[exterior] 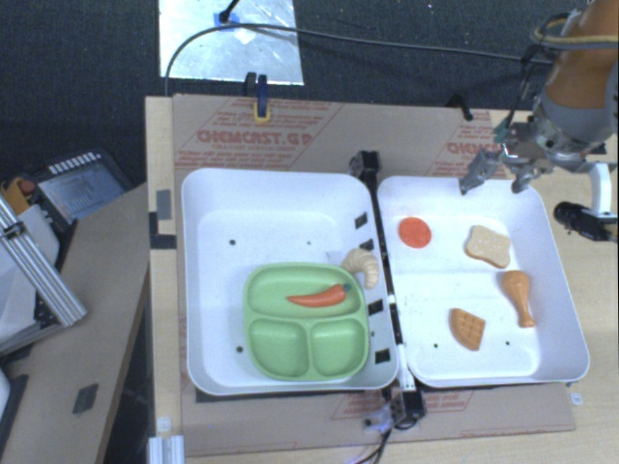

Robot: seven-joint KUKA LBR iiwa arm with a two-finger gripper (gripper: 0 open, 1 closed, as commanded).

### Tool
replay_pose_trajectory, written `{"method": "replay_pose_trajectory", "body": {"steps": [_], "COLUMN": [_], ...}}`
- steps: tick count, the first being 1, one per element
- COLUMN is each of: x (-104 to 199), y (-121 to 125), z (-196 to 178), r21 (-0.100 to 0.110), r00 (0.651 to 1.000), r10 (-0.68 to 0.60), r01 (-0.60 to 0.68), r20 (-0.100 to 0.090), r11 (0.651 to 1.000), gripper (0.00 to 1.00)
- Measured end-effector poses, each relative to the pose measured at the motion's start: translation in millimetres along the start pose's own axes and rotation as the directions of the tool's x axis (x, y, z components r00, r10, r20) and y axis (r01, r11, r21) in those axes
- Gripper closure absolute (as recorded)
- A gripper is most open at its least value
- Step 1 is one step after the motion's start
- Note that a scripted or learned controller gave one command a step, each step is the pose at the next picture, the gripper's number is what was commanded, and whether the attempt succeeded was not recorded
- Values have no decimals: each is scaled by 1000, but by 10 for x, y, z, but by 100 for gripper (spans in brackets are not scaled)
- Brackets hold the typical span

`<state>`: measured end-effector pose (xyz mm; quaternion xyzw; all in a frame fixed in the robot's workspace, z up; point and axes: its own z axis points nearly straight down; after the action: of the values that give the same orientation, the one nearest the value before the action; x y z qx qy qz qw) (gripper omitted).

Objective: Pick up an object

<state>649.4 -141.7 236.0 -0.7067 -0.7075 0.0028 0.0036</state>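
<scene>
My gripper [500,179] hangs over the far edge of the right bin [556,356], open, with nothing between its fingers. Below it in that bin lie a red round slice [415,232], a slice of bread [488,246], a chicken drumstick [519,296] and a waffle-like cracker [467,328]. In the left bin [218,259] sits a green divided plate [306,341] with a red chili pepper [318,297] in its top compartment. A pale croissant-like piece [364,264] lies beside the plate, against the bin's right wall.
A black clamp [368,162] sits at the far end of the seam between the bins. The bench carries a yellow-handled clamp [259,98] at the back. A grey device [82,187] and metal rail [39,264] stand to the left.
</scene>
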Motion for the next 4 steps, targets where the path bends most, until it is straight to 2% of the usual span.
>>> {"method": "replay_pose_trajectory", "body": {"steps": [1, 2, 4], "x": [3, -19, 53], "y": [22, 1, 22], "z": [-65, 558, 1507], "r21": [-11, -6, -9], "r00": [1000, 1000, 1000], "r10": [-2, 0, -3], "r01": [2, 0, 3], "r20": [2, 1, 1], "r11": [1000, 1000, 1000], "gripper": [0, 0, 0]}}
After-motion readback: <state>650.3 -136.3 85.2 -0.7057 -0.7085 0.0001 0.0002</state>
